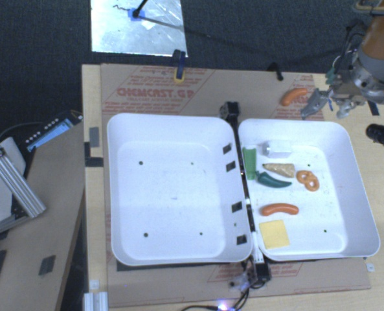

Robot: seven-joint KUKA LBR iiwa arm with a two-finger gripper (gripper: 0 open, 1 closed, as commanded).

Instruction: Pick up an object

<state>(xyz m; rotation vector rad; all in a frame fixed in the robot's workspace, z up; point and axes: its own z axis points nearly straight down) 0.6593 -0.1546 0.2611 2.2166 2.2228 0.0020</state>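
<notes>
camera view has the gripper [326,102] hanging over the far right corner of the bench, just outside the right bin [357,173]; it's too blurred here for me to tell how it's set. everything pickable lies in that bin, toward the near left of it: a pretzel [307,179], a green pepper [273,181], a sausage [280,209] lying left-to-right, a yellow cheese slice [274,234]. another sausage [294,96] sits on the cardboard just beside it
</notes>
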